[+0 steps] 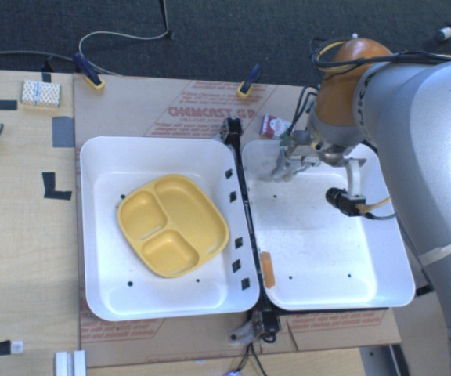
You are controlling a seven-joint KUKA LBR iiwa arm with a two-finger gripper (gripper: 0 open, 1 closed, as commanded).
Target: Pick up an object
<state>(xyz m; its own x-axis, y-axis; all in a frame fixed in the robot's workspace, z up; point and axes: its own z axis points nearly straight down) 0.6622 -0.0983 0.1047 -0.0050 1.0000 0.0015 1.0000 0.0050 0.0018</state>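
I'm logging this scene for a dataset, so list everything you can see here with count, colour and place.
Divided plate: one, yellow, three compartments, in the left bin.
Small stick-shaped object: one, orange, at the left edge of the right bin, near its front.
Bins: two, white, shallow, side by side; left bin, right bin.
Cardboard sheet: one, brown with red print, under the bins.
Clamps: two, blue and yellow, on the cardboard's far edge.
Sponge-like block: one, pale patterned, far left on the bench.
Arm: one, grey with an orange band.
Gripper: one, over the right bin's far left corner.
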